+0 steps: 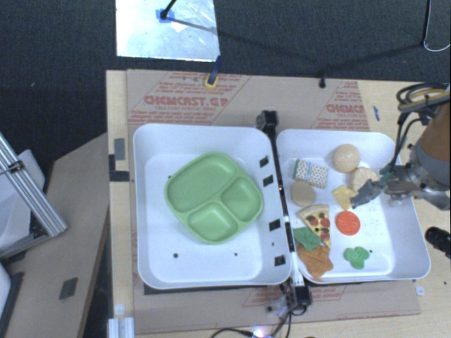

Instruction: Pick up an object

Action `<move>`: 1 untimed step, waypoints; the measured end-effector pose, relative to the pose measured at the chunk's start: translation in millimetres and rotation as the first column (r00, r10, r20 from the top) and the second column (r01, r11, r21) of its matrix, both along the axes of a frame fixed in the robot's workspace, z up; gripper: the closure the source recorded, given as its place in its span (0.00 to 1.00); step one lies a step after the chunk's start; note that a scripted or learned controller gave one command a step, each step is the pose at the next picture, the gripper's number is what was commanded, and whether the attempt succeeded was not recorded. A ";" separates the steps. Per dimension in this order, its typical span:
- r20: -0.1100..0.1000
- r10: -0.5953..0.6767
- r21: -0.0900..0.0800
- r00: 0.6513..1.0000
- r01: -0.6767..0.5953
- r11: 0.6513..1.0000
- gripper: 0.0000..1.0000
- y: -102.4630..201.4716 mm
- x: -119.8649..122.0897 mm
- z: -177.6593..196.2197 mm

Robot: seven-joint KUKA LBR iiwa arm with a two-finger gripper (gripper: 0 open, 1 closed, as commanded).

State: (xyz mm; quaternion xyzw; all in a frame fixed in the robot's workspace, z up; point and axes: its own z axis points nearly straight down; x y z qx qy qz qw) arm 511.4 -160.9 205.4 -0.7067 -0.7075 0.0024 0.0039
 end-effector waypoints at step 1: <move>0.010 0.003 -0.002 1.000 -0.003 1.000 0.00 0.2 2.6 5.0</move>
